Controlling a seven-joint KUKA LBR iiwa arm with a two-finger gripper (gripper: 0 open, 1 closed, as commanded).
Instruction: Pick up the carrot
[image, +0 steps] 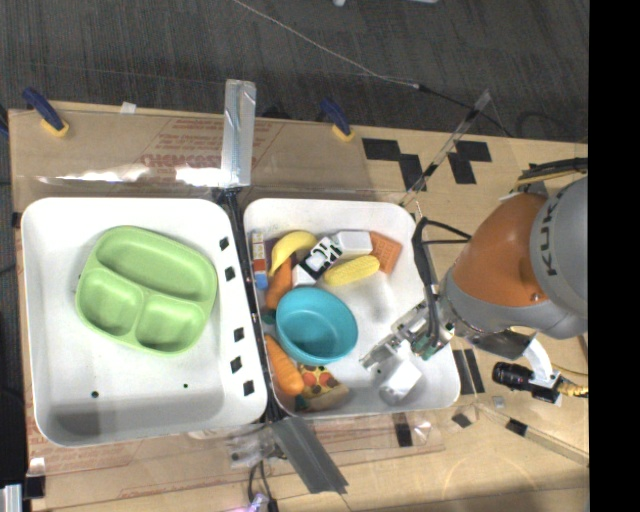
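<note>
The carrot (286, 371) is orange and lies in the right bin (400, 222), along its left wall just below-left of the blue bowl (316, 323), which partly overlaps it. My gripper (398, 352) hangs low over the bin's lower right corner, right of the bowl and well apart from the carrot. A small white block (401, 381) sits right under the gripper. Nothing shows as held.
At the back of the right bin lie a banana (290, 245), a corn cob (351, 269), an orange block (385, 249), a black-and-white item (320, 255) and another orange piece (279, 285). A green divided plate (148, 288) rests in the left bin (50, 330).
</note>
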